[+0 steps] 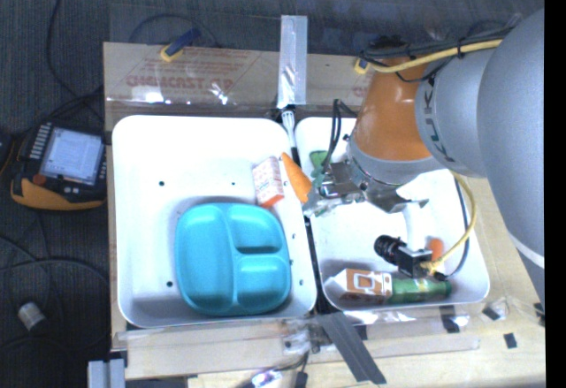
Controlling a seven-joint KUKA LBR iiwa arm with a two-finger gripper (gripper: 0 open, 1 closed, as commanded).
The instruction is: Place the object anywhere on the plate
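Against the left bin's right wall, an orange-and-white carton (276, 179) leans tilted, just above the plate (233, 258), a glossy teal tray with three compartments. Gripper (329, 183) hovers at the divider beside it, mostly masked by the wrist; its grip, I cannot tell. Right bin (473, 276) holds a green bottle (416, 290).

One fixed camera looks down aslant on both white bins (124, 201) from above.
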